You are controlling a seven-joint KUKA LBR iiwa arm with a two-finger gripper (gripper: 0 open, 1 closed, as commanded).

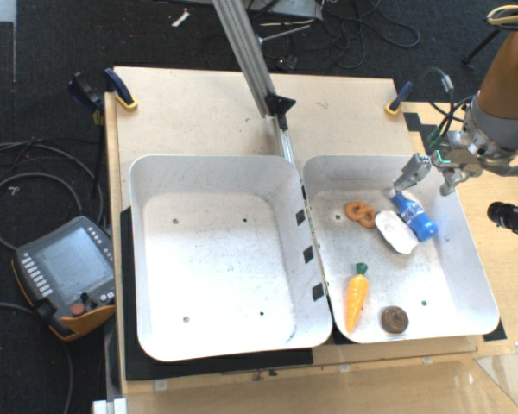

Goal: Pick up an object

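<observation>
In the right bin (466, 257), nearest the front edge, a small round brown disc (394, 319) lies flat, dull and slightly domed. Just beside it toward the divider lies a toy carrot (356, 298), a smooth orange cone with a short green top, its tip pointing to the front edge. Farther back, near the middle of the bin, a white oval piece (395, 232) with a soft, matte look lies touching a blue bottle-shaped object (415, 216) with a pale label band; the blue one is slanted toward the bin's far right corner. Just beside the white piece, toward the divider, sits a small tan pretzel-like ring (359, 212), knobbly and twisted. The bin itself is shallow white plastic with rounded corners and a speckled floor. The left bin (155, 188) is of the same make.

Over the far right edge of the right bin hangs the gripper (431, 172), its two metallic fingers spread apart with nothing between them, just above the upper end of the blue object. Behind it rises the grey arm with its orange band (508, 80).
</observation>
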